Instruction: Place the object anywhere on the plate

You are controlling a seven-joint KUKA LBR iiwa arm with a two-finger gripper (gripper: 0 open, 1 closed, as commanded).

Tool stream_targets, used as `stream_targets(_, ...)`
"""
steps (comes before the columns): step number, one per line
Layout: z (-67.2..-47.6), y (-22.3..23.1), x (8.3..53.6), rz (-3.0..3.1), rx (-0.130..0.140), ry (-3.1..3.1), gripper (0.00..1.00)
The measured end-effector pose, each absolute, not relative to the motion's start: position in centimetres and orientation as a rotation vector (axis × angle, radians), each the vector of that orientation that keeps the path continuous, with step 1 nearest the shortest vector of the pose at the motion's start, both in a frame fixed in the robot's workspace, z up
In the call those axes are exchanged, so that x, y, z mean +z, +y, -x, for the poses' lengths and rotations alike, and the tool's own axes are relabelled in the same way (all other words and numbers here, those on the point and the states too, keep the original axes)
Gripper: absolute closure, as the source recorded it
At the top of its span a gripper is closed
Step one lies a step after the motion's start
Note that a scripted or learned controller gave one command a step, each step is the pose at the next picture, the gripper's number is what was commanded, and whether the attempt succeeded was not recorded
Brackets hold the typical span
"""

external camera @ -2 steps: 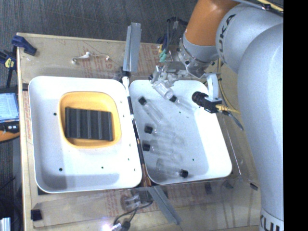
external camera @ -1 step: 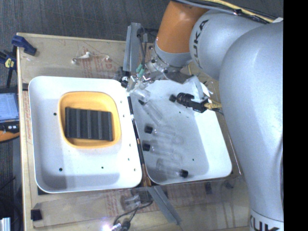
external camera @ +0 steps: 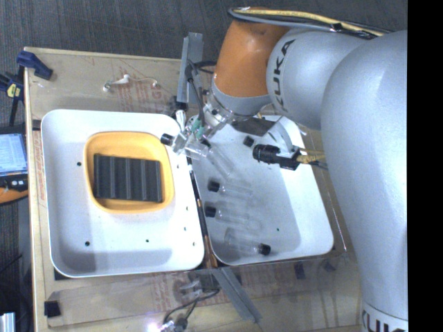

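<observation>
On the grey arm (external camera: 346, 68), black "KUKA" lettering (external camera: 282, 75).

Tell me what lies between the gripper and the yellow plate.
In the camera view, bare white floor of the left bin separates the gripper from the yellow plate.

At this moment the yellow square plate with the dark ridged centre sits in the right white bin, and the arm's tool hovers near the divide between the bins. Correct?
Not quite. In the camera view, the yellow square plate with the dark ridged centre sits in the left white bin, not the right white bin. The tool does hover near the divide between the bins.
</observation>
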State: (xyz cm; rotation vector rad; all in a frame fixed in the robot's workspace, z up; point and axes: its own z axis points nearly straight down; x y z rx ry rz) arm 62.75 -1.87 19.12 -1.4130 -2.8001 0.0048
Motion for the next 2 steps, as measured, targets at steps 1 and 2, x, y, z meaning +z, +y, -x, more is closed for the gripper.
stream_targets(1,-62.38,-0.33,19.04,1.094,0.004,-2.938,1.00)
stream_targets(2,-62.39,-0.32,19.05,1.095,0.005,-2.938,0.00)
